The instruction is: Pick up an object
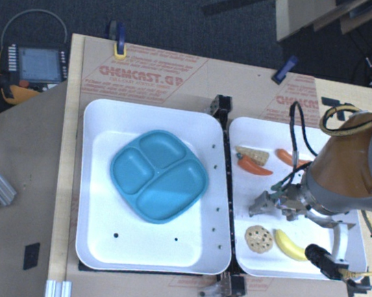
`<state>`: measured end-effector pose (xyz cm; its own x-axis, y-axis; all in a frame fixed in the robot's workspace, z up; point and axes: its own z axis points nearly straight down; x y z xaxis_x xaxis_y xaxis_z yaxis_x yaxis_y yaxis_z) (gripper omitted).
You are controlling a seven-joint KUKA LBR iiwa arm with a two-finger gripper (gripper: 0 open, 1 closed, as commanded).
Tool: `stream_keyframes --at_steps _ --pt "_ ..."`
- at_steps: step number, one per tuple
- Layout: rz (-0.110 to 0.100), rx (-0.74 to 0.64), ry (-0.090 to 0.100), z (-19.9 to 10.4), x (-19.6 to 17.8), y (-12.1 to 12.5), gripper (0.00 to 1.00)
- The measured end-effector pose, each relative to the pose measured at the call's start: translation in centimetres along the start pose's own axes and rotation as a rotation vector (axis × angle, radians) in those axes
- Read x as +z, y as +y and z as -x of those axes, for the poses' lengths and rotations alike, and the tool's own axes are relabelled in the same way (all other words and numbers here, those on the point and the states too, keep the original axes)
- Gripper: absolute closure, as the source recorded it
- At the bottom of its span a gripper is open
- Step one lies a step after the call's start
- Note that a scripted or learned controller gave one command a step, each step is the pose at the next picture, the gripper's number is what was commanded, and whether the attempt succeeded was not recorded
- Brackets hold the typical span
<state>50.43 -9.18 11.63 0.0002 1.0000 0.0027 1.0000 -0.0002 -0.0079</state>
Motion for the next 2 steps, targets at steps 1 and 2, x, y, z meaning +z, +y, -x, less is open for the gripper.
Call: stream_keyframes --at_steps 1,2 --pt "0.006 0.001 -0.001 0.0 3.3 0.0 0.0" --pt "0.01 0.0 -0.001 -0.1 2.1 0.1 1.0"
